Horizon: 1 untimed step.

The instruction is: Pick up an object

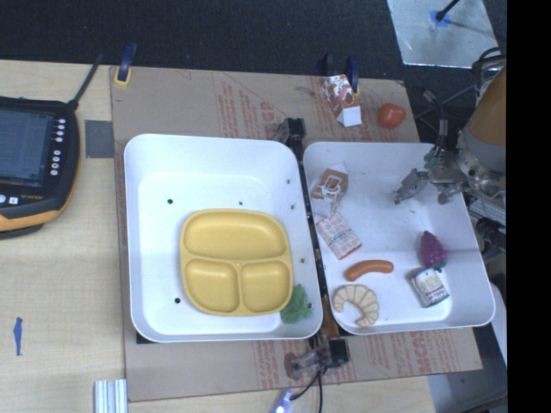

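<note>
The one camera hangs above the bench and looks down at a slant, far enough to take in both white bins: the left bin [215, 153] near the centre of the frame, the right bin [379, 170] beside it. The upper edge shows dark floor (beyond the bench).

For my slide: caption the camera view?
Gripper over right bin of toy food; yellow tray in left bin.

Dark carpet [215, 15] behind wooden bench [52, 317]
</note>
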Each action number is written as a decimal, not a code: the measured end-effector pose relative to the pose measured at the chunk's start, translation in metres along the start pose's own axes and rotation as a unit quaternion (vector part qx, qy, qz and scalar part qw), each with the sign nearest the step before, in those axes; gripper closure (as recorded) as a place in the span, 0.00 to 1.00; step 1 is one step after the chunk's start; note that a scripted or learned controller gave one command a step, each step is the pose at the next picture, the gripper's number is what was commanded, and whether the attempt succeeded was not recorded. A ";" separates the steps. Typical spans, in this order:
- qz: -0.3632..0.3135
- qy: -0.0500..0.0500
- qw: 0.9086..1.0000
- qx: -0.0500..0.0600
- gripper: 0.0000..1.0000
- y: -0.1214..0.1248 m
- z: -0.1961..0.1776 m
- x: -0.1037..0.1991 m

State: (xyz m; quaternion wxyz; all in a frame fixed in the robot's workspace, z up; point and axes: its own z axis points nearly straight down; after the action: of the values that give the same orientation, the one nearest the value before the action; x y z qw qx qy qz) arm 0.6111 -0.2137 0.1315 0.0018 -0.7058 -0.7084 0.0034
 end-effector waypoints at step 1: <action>0.000 0.001 1.000 -0.005 0.00 0.045 -0.095 0.001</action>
State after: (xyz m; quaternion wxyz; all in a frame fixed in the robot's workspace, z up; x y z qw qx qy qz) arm 0.6572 -0.2121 0.2257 -0.0011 -0.7057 -0.7085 -0.0003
